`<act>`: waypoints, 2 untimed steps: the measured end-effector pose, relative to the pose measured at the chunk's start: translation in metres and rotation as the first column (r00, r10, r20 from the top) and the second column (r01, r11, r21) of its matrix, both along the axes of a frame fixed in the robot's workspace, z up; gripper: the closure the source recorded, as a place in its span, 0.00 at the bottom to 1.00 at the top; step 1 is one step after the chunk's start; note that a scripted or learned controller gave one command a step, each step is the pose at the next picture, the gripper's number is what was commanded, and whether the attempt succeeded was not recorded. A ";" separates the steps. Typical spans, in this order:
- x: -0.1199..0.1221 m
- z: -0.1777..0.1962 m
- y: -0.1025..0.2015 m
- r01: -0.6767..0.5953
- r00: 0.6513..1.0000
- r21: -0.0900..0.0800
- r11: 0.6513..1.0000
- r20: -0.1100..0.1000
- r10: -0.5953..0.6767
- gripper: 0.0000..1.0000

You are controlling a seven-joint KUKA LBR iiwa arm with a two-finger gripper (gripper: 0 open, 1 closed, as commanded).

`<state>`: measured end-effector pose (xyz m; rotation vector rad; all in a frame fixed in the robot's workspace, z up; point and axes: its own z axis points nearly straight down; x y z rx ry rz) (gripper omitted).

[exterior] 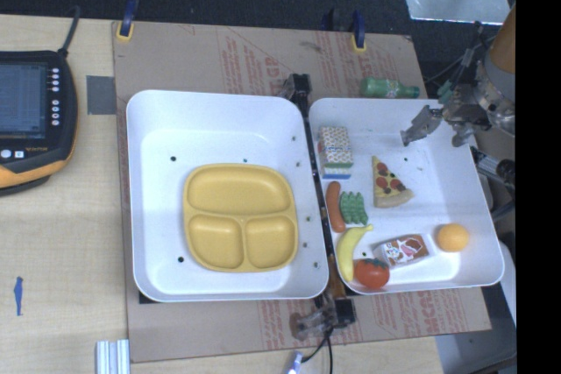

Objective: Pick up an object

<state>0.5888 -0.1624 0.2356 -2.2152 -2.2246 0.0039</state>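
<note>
The end effector (438, 123) hovers with fingers spread, gripping nothing, at the right bin's (465, 276) one o'clock corner. The pizza slice (388, 183) lies toward seven o'clock from it, near the bin's centre.

The arm (501, 48) shows an orange band above grey metal wrist parts, dark cables, and a grey gripper (436, 125).

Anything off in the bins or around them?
One oddity: a green bottle lies on its side on the cardboard just beyond the right bin's far rim, outside both bins. The food items inside look unspilled.
</note>
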 end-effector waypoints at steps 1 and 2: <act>-0.017 -0.145 -0.001 -0.001 1.000 0.000 1.000 -0.001 0.001 0.00; 0.021 -0.143 0.017 -0.002 1.000 -0.001 1.000 0.001 0.002 0.00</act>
